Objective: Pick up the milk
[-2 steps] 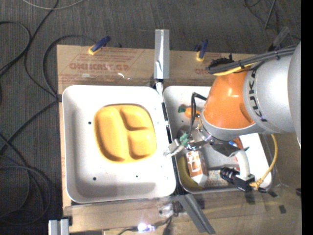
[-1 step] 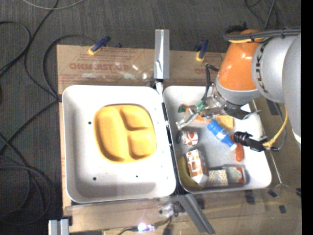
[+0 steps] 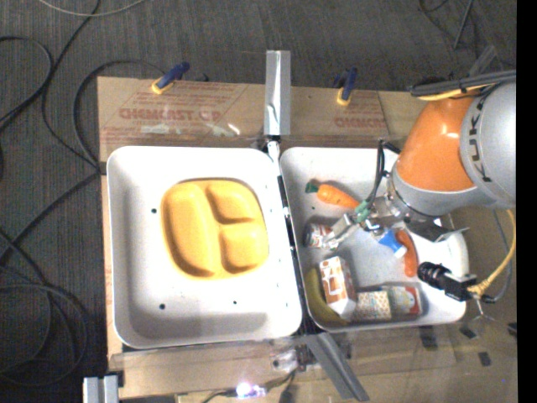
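So the arm (image 3: 445, 154) comes in from the right and hangs over the right bin (image 3: 366, 263), with the orange band sitting big over the bin's far right corner. The gripper (image 3: 352, 223) is down low in the middle of that bin, pointing left toward a small silvery can-looking thing (image 3: 317, 236), and it looks like it's right up against it or just beside it. Honestly can't tell whether the claw is open or clamped from this angle, and nothing is visibly held in it. The milk (image 3: 336, 285) is an orange and white carton near the front left corner of the right bin, tilted, well below the gripper in the view and not touching it. Just right of the milk there's a flat box (image 3: 384, 302) lying along the front wall, touching or nearly touching it. A carrot (image 3: 336, 196) lies toward the back of the bin, above the gripper. Right under the wrist there's a little blue item (image 3: 391, 244) next to a long orange one (image 3: 409, 257). The left bin (image 3: 134, 225) has a yellow divided tray (image 3: 216, 227) in the middle. Both bins sit on cardboard (image 3: 193, 112) held by two clamps, one (image 3: 170, 76) at the back left.
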Available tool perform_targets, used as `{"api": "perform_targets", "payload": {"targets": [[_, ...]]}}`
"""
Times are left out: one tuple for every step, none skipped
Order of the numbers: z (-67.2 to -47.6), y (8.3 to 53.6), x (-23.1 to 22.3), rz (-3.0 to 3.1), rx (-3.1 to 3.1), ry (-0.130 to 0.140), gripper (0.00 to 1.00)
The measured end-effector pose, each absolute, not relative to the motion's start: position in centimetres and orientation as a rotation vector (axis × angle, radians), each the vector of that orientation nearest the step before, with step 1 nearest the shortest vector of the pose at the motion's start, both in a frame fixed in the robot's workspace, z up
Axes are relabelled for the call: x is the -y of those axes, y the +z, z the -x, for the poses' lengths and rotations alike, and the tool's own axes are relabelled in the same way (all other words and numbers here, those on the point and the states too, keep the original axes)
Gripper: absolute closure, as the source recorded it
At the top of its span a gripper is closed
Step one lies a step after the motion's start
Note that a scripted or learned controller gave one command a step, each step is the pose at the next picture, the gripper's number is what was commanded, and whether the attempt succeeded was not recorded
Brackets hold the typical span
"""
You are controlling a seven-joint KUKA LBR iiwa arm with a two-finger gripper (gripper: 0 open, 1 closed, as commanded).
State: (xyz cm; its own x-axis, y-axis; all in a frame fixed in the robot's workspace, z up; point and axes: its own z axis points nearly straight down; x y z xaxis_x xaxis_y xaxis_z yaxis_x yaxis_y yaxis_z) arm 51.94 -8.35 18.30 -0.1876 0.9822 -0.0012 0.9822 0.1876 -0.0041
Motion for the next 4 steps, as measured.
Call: {"api": "perform_targets", "payload": {"targets": [[-52.1, 19.3, 2.5, 2.003, 2.417, 0.002, 0.0], [-48.3, 18.3, 6.6, 1.993, 2.426, 0.006, 0.0], [-53.3, 18.2, 4.9, 2.42, 2.001, 0.008, 0.0], [-50.9, 9.2, 9.6, 2.513, 1.886, 0.001, 0.0]]}}
